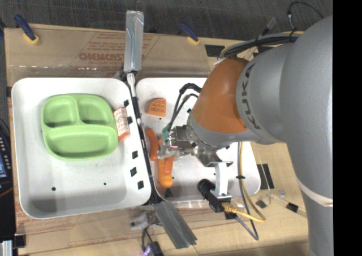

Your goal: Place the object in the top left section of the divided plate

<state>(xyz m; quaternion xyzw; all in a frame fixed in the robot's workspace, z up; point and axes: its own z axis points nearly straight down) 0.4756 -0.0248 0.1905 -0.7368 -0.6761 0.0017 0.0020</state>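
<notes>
Tool (167, 146) low in right bin, centre frame, over hot dog (164, 171); finger state cannot be told. Hot dog likely light, stiff, smooth plastic toy: grip across its middle. Green plate (79, 126) at left.

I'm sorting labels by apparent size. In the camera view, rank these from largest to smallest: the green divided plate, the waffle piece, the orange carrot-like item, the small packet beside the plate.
1. Green divided plate, by far the largest.
2. Orange carrot-like item.
3. Small packet and waffle piece: these look about alike, so I won't rank them.
</notes>
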